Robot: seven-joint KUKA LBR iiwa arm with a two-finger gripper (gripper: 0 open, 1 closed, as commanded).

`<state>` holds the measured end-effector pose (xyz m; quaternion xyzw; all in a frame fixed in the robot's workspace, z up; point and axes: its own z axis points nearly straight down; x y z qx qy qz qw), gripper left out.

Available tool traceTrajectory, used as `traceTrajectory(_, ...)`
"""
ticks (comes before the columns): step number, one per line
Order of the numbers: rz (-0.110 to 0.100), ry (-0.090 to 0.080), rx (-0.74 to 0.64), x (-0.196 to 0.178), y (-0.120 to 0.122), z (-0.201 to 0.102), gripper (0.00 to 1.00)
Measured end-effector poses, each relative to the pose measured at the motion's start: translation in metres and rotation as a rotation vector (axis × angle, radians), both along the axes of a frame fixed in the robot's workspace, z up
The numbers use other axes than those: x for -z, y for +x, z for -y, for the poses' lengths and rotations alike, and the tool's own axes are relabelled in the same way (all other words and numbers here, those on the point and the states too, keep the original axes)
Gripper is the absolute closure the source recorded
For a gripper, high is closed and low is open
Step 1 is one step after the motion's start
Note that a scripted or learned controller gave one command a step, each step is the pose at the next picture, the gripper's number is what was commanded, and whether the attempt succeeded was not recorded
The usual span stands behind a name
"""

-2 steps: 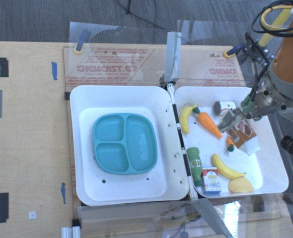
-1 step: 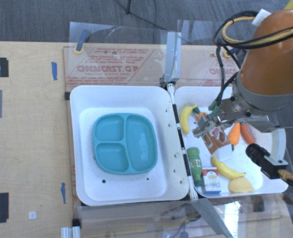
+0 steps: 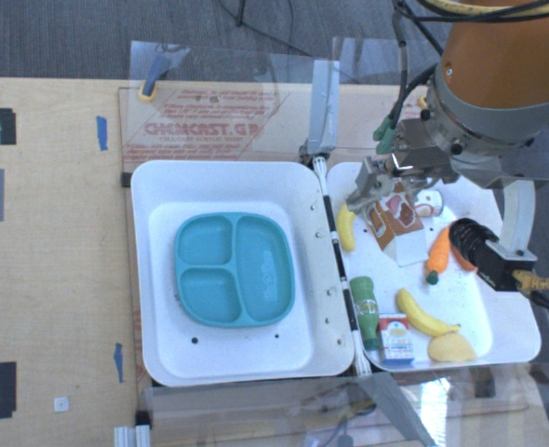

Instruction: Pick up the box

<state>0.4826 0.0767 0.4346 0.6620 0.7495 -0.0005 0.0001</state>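
A brown and white box [image 3: 395,223] lies tilted in the back half of the right bin [image 3: 507,338]. My gripper [image 3: 375,186] hangs just over the box's upper left corner, at the back left of that bin. The view does not show whether it touches the box. A smaller red, white and blue carton [image 3: 397,339] lies at the bin's front edge.
Around the box lie a small yellow banana [image 3: 346,228], a carrot [image 3: 437,252], a green bottle [image 3: 363,305], a larger banana [image 3: 424,314] and a yellow lemon-like fruit [image 3: 452,347]. The left bin [image 3: 158,203] holds a blue divided plate [image 3: 235,268].
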Motion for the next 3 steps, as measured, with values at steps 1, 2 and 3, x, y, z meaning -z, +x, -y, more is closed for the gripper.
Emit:
traceTrajectory(1,0.000,0.000,0.000,0.000,0.000,0.000,0.00)
traceTrajectory(2,-0.001,0.001,0.106,0.174,-0.003,0.081,0.00)
traceTrajectory(3,-0.001,0.001,0.036,0.251,-0.004,0.096,0.00)
